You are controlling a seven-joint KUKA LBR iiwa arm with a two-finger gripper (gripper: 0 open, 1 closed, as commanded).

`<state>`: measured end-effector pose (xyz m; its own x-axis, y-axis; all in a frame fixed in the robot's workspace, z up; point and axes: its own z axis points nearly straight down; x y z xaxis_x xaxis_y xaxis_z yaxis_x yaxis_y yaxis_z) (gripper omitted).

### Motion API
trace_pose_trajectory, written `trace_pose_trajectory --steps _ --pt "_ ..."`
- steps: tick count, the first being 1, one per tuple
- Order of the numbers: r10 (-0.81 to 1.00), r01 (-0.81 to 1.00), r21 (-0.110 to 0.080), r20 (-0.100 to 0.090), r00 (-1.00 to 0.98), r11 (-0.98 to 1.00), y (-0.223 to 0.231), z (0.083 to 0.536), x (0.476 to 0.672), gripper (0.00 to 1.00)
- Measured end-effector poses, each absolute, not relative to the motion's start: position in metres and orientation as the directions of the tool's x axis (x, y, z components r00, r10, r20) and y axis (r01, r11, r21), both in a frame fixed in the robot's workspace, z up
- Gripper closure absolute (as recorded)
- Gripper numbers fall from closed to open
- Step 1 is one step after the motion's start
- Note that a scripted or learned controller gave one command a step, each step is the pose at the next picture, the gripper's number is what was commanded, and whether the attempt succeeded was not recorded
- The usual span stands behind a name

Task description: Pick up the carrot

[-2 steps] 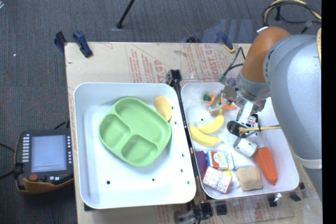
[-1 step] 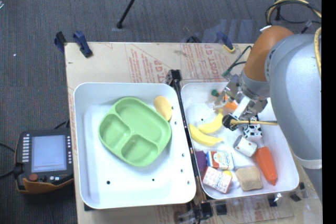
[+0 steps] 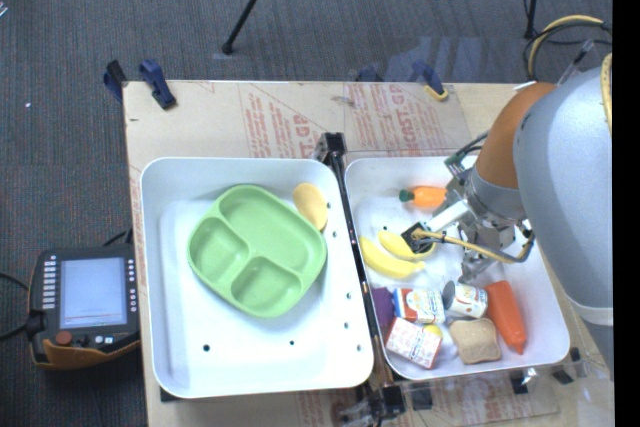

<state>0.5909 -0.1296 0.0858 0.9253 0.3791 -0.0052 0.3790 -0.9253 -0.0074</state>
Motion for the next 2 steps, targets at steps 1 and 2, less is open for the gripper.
trace_pose_trajectory --steps 1,2 --pt "0.202 0.201 -0.007 -0.012 0.979 -0.979 -0.1071 0.0853 0.6324 0.0" --pt "0.21 0.21 -0.007 -0.012 0.978 -0.978 -0.1048 0.095 0.6334 1.0"
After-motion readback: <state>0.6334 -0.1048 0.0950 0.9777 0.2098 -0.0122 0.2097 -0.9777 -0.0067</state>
